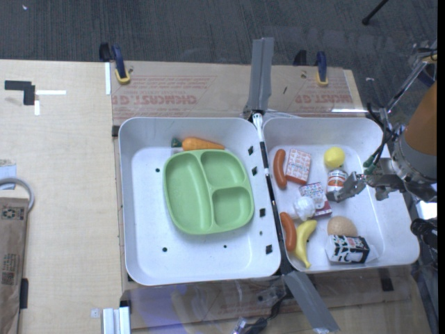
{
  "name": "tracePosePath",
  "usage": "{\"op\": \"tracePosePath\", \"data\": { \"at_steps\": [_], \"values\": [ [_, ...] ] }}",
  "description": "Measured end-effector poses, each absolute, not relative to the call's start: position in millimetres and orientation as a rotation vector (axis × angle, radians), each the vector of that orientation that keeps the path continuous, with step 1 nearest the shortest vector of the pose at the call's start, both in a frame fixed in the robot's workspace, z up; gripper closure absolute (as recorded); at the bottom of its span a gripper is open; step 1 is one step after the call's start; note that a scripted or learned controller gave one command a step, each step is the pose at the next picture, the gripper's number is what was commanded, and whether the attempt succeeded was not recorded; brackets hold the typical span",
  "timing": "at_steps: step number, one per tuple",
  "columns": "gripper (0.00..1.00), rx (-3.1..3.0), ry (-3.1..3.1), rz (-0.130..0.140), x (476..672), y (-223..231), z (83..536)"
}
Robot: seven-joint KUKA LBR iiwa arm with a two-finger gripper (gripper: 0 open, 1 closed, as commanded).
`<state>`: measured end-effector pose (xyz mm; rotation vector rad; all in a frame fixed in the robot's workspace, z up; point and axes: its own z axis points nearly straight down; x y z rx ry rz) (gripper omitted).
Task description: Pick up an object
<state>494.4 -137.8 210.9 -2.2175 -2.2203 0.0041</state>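
Hovering end effector (350, 186) beside small can (336, 180) in right bin (389, 221); grip state unclear.

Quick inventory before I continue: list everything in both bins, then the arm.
Left bin: 1, white, left of centre.
Divided plate: 1, green, in left bin.
Carrot: 1, orange, behind the plate.
Right bin: 1, white.
Sausages: 2, red-orange, right bin's left side.
Banana: 1, yellow, front.
Lemon: 1, yellow, back.
Box: 1, red-patterned, back.
Can: 1, red-white, centre.
Carton: 1, black-white, front.
Bread roll: 1, tan.
End effector: 1, grey, beside the can.
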Motion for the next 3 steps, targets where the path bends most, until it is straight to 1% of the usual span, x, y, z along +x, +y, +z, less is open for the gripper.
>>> {"op": "tracePosePath", "data": {
  "at_steps": [1, 2, 3],
  "values": [
    [0.00, -2.227, -2.240, -0.019, 530.3, -106, 129],
    [0.00, -2.231, -2.209, 0.003, 520.3, -115, 91],
    [0.00, -2.263, -2.175, 0.002, 476.8, -116, 91]
  ]
}}
